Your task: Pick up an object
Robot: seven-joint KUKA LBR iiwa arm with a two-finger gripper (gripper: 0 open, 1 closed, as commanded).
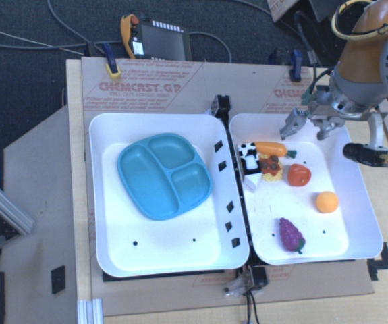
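The carrot [272, 148] lies at the upper left of the right bin [355, 201], touching a small stack of toy food [270, 167] just below it — the tomato [299, 175] sits nearby, the orange [326, 202] and grapes [290, 235] lower down. I'd pick the orange: it stands apart, so I'd drop straight over it and close across its middle. The gripper [311, 123] hangs above the bin's upper edge with fingers spread, pinching nothing — arm [369, 52] entering from the upper right.
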